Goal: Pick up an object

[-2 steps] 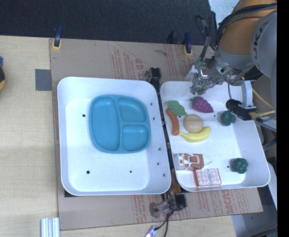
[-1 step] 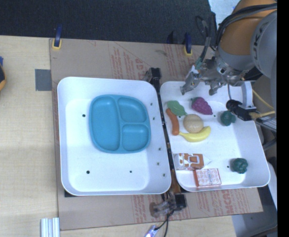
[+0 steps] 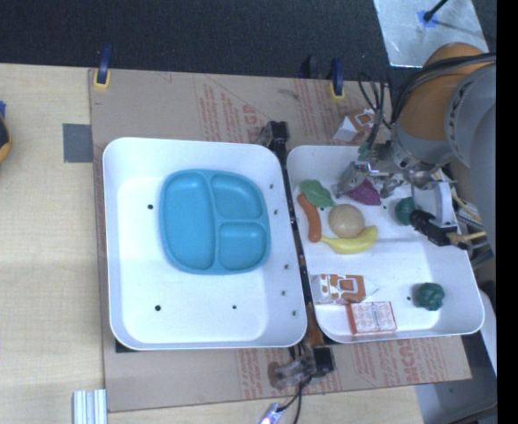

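robot hand (image 3: 362,181) hovers over cluttered right-hand white bin (image 3: 445,272), nothing visibly grasped.

the nearest pickable piece, a purple-pink plastic lump (image 3: 367,194), sits just below the hand, with a round beige ball (image 3: 346,220) and a curved yellow toy banana (image 3: 351,242) a little farther toward the bin's front; whether the hand is released or clenched is hard to tell.

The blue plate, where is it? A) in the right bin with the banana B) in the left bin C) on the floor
B: the blue plate lies alone in the left bin, while the banana is in the right bin.
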`<state>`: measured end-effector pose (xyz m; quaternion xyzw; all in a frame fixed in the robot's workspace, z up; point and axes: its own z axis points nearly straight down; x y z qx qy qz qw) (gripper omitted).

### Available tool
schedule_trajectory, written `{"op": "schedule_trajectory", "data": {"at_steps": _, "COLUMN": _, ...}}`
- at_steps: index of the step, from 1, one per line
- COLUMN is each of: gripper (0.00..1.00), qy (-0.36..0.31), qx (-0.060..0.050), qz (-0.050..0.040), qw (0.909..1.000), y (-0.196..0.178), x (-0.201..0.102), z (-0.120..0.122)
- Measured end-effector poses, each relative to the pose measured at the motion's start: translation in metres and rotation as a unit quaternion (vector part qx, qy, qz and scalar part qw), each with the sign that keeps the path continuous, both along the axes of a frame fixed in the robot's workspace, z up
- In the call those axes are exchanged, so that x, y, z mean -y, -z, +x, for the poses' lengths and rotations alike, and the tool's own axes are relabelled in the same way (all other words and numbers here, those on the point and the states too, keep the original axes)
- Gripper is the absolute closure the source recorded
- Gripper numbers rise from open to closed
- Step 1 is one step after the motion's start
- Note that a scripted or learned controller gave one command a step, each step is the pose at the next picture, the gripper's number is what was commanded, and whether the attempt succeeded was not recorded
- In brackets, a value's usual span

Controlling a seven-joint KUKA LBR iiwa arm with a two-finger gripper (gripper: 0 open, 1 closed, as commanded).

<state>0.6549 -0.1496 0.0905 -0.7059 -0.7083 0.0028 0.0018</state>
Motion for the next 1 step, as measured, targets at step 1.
{"op": "schedule_trajectory", "data": {"at_steps": 1, "gripper": 1.00, "qy": -0.001, "qx": 0.001, "qz": -0.0003, "qw": 1.0000, "y": -0.0127, "x": 0.0006, "z": 0.0015}}
